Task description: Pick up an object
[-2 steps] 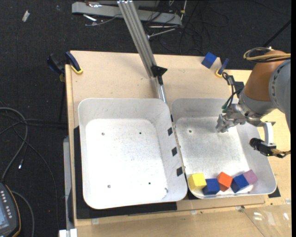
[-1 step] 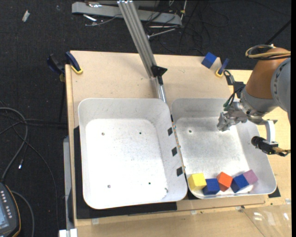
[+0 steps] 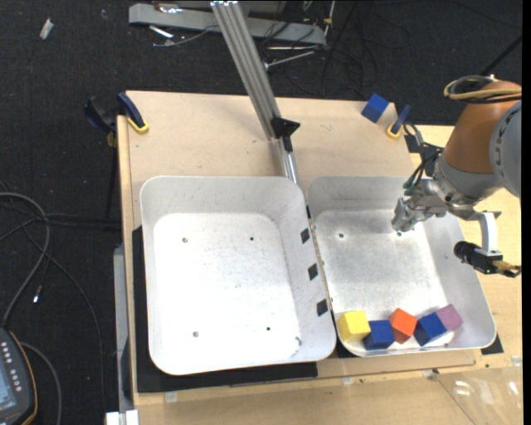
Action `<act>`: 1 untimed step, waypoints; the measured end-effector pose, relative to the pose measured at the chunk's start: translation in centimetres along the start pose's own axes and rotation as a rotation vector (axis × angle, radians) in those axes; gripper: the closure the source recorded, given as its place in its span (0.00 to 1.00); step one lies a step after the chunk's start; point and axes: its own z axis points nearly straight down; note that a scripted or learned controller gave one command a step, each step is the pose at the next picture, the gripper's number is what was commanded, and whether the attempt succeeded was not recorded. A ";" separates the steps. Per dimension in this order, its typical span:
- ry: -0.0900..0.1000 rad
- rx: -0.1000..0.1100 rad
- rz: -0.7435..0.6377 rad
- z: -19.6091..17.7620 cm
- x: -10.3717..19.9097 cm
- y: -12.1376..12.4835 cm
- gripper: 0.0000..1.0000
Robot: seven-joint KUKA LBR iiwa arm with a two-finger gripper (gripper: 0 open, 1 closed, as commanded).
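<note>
Hovering over the right bin [image 3: 465, 274] far from the blocks [image 3: 398, 325] clustered at its near edge, the hand [image 3: 401, 222] grips nothing; its opening is unclear.

light: bright, even | shadows: soft | focus: slightly soft, grainy

A pale wooden bench [image 3: 207, 133] stands on dark, speckled carpet [image 3: 58, 75]. Black cables [image 3: 33, 249] loop across the floor at the left, and more tangle near a grey metal frame [image 3: 216, 18] at the top. A ribbed aluminium pole [image 3: 249, 70] slants down onto the bench. Yellow-tipped clamps [image 3: 129, 112] grip its far corners. The light is even.
</note>
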 end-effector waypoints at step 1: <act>0.005 0.010 -0.001 1.8 2.0 -1.3 1.00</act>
